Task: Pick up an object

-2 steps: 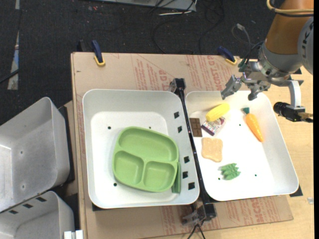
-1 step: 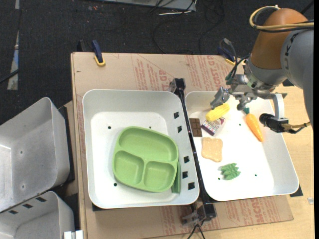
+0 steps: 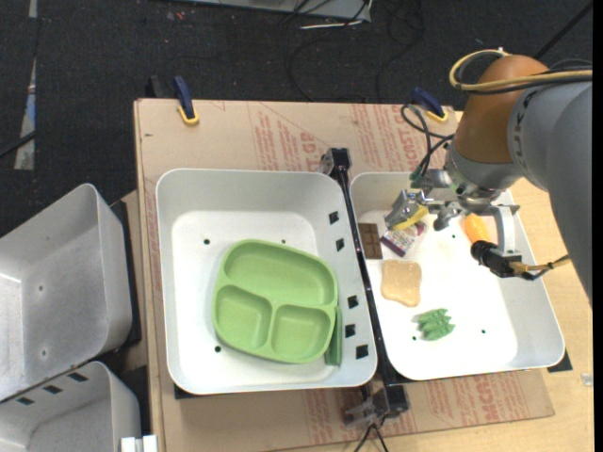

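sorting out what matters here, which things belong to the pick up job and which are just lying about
In the job:
hand, over the right bin
purple packet under it
tan slice
green piece
orange piece

Lying about:
green tray in the left bin
spare bins off the bench
blue clamps

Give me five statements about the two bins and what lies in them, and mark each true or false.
1. The green divided tray lies in the left bin. True.
2. The tan slice of toast lies in the left bin. False: it lies in the right bin.
3. The gripper is above the right bin, near its far end. True.
4. The small green leafy item lies on the divided tray. False: it lies on the floor of the right bin, nearer the camera than the toast.
5. An orange item lies in the right bin, close beside the gripper. True.
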Controlling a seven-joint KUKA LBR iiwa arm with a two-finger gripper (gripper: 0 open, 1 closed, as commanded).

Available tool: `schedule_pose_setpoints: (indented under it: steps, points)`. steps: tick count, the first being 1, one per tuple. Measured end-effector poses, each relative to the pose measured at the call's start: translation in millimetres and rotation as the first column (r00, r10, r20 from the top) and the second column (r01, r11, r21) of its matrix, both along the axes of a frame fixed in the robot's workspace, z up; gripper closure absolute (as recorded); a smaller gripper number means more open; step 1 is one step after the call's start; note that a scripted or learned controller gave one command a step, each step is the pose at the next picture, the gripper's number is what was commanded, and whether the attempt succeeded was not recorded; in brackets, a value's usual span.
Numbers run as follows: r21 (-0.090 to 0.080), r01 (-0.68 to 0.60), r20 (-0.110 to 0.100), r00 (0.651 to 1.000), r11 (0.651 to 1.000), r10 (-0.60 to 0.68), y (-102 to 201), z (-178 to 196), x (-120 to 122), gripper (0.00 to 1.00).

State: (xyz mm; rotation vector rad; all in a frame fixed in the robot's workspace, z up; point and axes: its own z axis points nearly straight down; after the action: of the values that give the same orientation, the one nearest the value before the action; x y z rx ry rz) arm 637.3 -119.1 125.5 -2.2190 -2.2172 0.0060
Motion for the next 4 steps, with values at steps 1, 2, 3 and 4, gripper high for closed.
schedule_pose_setpoints:
  steps: [1, 2, 3, 4]
  points:
    - [-0.001, 0.000, 0.003, 1.000, 1.000, 0.000, 0.8, -35.2, -0.3, 0.00]
    - [-0.001, 0.000, 0.007, 1.000, 1.000, 0.000, 0.8, -22.7, 0.7, 1.00]
    - [-0.002, -0.003, 0.013, 1.000, 1.000, 0.003, -0.4, 41.2, 5.5, 1.00]
    - [-0.002, -0.005, 0.012, 1.000, 1.000, 0.005, 0.8, 91.9, 16.9, 1.00]
